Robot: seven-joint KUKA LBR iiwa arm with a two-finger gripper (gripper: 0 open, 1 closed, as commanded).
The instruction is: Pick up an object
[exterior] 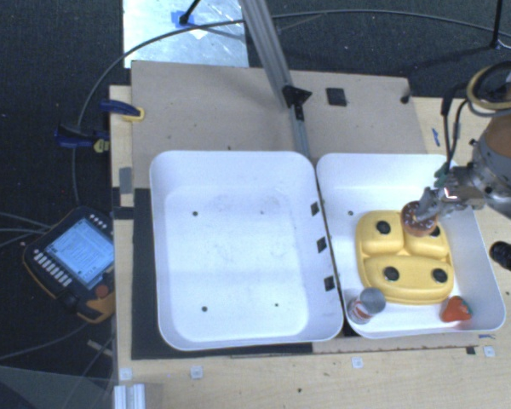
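- Two shallow white plastic bins (238, 254) side by side on the bench, with every object in the right-hand one.
- Grey arm with orange band (498, 135) reaching in from the right, over that right-hand bin.
- Large yellow moulded plastic toy with dark round spots (404, 258) lying flat mid-bin: the likeliest target.
- Two-finger gripper (422, 217) low over the toy's upper right part, right at a dark spot; touching or just above, cannot tell, and whether clenched or released, cannot tell either.
- Judged step: descent onto the toy, grasp not yet proven.
- Next, by this reading: a firm close on an edge or raised lobe, then a straight lift.
- Small grey round object (370, 301) near the bin's front left corner.
- Small orange-red object (454, 310) at the front right, apart from the toy.
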